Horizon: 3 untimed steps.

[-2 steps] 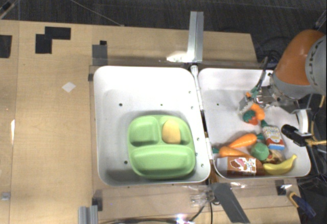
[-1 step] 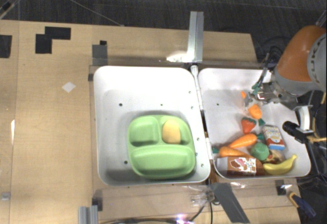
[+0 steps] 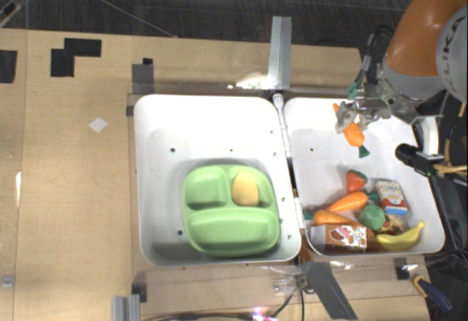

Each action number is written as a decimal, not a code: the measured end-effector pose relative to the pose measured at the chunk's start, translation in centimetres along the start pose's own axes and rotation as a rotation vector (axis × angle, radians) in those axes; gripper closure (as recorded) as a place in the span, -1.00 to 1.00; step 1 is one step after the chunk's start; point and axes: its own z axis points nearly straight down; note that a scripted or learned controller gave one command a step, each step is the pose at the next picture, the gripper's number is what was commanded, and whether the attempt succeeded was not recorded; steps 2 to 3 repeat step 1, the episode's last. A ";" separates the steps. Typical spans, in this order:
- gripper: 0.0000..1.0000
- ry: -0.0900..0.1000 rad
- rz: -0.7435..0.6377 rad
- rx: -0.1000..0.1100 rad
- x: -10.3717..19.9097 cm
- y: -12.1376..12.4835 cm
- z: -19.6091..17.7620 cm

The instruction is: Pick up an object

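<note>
The hand (image 3: 354, 122) is closed on a small carrot (image 3: 354, 134), which hangs clear above the right bin (image 3: 314, 159), so the pick looks done and only carrying it off remains.

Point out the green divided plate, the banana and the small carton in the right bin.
Green divided plate (image 3: 219, 228): camera view, its bare lower compartment.
Banana (image 3: 402, 237): camera view, middle of its curved body.
Small carton (image 3: 347, 238): camera view, its front face.

Fixed overhead camera, slanted down on bins (image 3: 219, 111).
</note>
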 end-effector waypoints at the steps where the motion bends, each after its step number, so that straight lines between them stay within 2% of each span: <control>1: 1.00 -0.001 -0.068 0.001 -3.7 -5.1 -4.3; 3: 1.00 -0.001 -0.068 0.001 -3.7 -5.1 -4.3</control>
